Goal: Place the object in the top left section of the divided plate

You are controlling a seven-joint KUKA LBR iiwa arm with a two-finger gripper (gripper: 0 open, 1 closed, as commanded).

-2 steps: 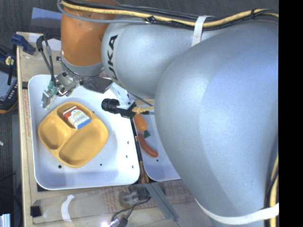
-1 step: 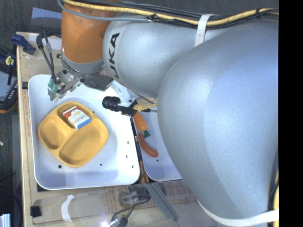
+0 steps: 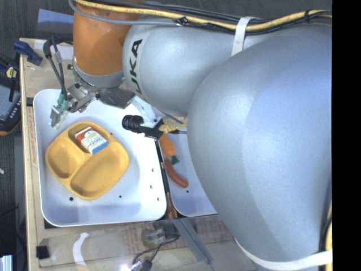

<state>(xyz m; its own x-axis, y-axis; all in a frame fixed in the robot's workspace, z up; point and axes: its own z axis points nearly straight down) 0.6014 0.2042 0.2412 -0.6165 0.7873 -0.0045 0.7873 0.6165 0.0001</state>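
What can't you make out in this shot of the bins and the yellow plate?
- Right bin: mostly covered by the arm.
- Orange items in it: partly hidden, identity unclear.
- Gripper: too small and blurred to read.
- Small box on the divided plate: label too small.

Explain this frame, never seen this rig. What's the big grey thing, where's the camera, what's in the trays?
The big grey shape is a robot arm, seen close from a single camera fixed above the bench and looking down at a slant. The orange band sits above its wrist. Its gripper hangs over the left white bin, just above a yellow divided plate. A small red, white and blue box lies in the plate's upper section. In the right bin lie a carrot-like toy and a sausage-like toy. The gripper holds nothing visible.
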